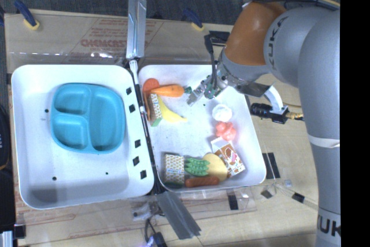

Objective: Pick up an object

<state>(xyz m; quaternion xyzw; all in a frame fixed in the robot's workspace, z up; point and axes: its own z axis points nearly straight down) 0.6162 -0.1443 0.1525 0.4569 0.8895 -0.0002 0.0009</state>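
From above, the bench [289, 182] carries two shallow white bins side by side. The left bin [34, 170] holds a blue tray [88, 117] with three sections, lying flat in the upper middle of the bin.

The right bin [185, 136] holds a scatter of small things. Near its upper left lies a carrot [169, 90], orange with a green tip pointing toward the arm. Just below it a banana [171, 113] lies at a slant, touching a small brown packet [154, 108] that rests against the left wall. On the right side of the bin sits a white round piece [222, 112], and just under it a pink, strawberry-like piece [226, 130]. Along the bottom wall a cluster lies packed together: a small printed box [173, 167], a green vegetable piece [197, 166], a yellow lump [216, 163], a red sausage-like piece [202, 181] and a red and white carton [229, 157].

The grey arm [312, 55], with its orange band [251, 32], reaches in from the right over the upper part of the right bin. The gripper [198, 93] hangs low just beside the green tip of the carrot, near the top wall. Whether its jaws are wide or narrow cannot be told at this slant, and nothing is seen between them.
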